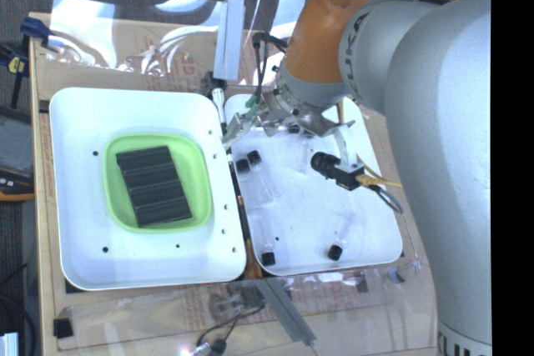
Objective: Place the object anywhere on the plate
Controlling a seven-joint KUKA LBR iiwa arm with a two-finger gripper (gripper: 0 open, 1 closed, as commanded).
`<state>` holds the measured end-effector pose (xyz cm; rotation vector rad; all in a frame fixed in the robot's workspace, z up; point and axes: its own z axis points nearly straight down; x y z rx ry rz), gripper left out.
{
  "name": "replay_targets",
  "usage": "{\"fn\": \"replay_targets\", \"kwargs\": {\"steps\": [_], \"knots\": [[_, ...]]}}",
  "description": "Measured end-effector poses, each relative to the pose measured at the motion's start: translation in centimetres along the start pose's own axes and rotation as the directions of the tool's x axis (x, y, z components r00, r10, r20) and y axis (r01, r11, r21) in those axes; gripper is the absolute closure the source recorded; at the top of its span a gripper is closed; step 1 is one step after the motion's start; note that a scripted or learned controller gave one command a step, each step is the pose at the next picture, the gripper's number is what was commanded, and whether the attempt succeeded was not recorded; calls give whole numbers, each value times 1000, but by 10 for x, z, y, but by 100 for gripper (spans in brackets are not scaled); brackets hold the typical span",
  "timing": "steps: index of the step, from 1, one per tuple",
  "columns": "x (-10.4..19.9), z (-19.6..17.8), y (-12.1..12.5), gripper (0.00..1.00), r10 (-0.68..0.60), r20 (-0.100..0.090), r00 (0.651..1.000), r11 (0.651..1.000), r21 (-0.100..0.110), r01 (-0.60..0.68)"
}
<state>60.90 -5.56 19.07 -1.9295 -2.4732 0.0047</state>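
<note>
The big grey arm point(400, 96) reaches over the right bin point(367, 250). The left bin point(75, 246) holds the green plate point(197, 162), and the dark ridged block point(153, 185) already lies flat in the middle of the plate. The gripper point(250, 117) hangs well off to the right of the plate, by the bin's top corner, and I cannot tell how it is set. To do this step well, the arm should stay high and away, so it does not bump the block.
</note>
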Motion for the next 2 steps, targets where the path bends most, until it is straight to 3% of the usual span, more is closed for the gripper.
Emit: {"fn": "replay_targets", "kwargs": {"steps": [1,2], "knots": [[-20,-15,2,0,18,1,1000,1000,-3,-18],[-33,-54,-30,0,51,2,999,999,-6,-51]]}}
